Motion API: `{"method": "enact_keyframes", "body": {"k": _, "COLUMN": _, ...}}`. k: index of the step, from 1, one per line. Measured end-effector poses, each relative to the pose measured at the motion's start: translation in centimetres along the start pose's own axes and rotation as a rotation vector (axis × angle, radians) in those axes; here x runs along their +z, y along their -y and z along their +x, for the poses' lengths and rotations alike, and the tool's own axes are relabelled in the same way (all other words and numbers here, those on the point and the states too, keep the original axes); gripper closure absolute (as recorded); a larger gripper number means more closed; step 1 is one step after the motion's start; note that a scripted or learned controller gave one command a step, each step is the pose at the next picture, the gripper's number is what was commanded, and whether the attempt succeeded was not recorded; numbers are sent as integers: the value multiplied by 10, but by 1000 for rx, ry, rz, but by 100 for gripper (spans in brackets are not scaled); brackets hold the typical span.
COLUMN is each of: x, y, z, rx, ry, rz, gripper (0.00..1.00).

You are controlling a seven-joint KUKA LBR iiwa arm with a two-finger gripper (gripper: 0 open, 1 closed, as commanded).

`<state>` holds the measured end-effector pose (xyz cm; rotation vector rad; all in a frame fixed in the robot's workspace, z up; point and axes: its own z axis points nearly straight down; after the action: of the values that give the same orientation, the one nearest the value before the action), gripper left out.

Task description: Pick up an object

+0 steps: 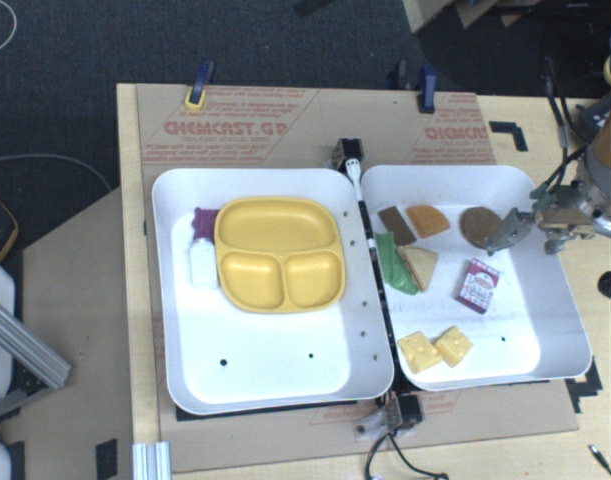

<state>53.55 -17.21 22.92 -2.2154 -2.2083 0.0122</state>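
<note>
camera view: two white bins sit side by side on the bench; the left bin [185,368] carries a yellow divided tray [280,253], with a purple item [203,222] and a white item [202,263] tucked at the tray's left edge
right bin: the right bin [545,353] holds the loose things; a brown block [396,225], an orange piece [427,219], a round brown piece [477,226], a green strip [395,264], a tan wedge [419,264], a small purple box [478,286] and two yellow cheese cubes [435,349] at the near side
gripper: the gripper [525,230] reaches in over the far right part of the right bin, just right of the round brown piece; its fingers look spread, one dark finger [506,231] slanting toward that piece; nothing sits between them
progress: by my judgement the pick is not yet done; every object lies on the bin floor; closing on something and lifting it are left
target: likely the round brown piece, the nearest thing to the gripper, though that is a guess
hidden: the arm is cut off at the right edge; whether the finger touches the round brown piece is too fine to tell; the purple and white items are partly covered by the tray and hard to name
</note>
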Motion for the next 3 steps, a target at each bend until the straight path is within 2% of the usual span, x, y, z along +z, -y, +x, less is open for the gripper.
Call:
{"method": "enact_keyframes", "body": {"k": 1, "x": -7, "y": -3, "z": 0, "rx": -3, "ry": 3, "rz": -13, "gripper": 0}}
{"method": "enact_keyframes", "body": {"k": 2, "x": 37, "y": -6, "z": 4, "rx": -4, "ry": 1, "rz": -8, "gripper": 0}}
{"method": "enact_keyframes", "body": {"k": 3, "x": 94, "y": 4, "z": 4, "rx": -3, "ry": 1, "rz": -7, "gripper": 0}}
